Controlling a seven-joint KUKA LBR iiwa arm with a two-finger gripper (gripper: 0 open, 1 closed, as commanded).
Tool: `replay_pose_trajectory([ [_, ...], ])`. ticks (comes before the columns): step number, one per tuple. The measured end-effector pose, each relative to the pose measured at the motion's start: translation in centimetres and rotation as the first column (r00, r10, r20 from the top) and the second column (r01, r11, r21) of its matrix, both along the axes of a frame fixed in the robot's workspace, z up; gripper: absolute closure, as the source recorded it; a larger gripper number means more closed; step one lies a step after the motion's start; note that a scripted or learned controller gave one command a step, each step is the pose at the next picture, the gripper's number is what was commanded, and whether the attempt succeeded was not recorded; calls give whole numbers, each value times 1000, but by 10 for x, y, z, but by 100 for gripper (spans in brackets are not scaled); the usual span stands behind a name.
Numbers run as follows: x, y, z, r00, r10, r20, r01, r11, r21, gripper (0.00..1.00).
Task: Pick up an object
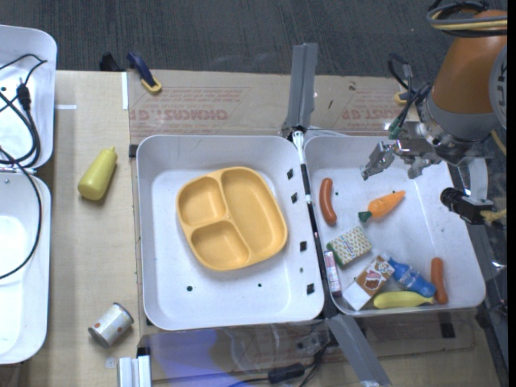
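The arm (472,79) enters from the frame's three o'clock side, near the upper right corner, and leans toward nine o'clock. Its orange band bulges large at about two o'clock in the view, with grey casing beside it and cables looping around the wrist. Below the band the wrist narrows to the gripper (385,161), which points toward eight o'clock. The two metal fingers (374,166) stand slightly apart with a narrow gap between them, and nothing sits in that gap.
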State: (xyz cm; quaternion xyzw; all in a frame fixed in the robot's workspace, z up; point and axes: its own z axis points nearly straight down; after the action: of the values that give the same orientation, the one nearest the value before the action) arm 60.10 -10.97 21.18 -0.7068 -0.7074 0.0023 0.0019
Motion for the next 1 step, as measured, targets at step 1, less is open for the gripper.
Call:
replay_pose_trajectory([
  [1, -3, -39, -89, 992, 123, 1, -123, 992, 2, 0],
])
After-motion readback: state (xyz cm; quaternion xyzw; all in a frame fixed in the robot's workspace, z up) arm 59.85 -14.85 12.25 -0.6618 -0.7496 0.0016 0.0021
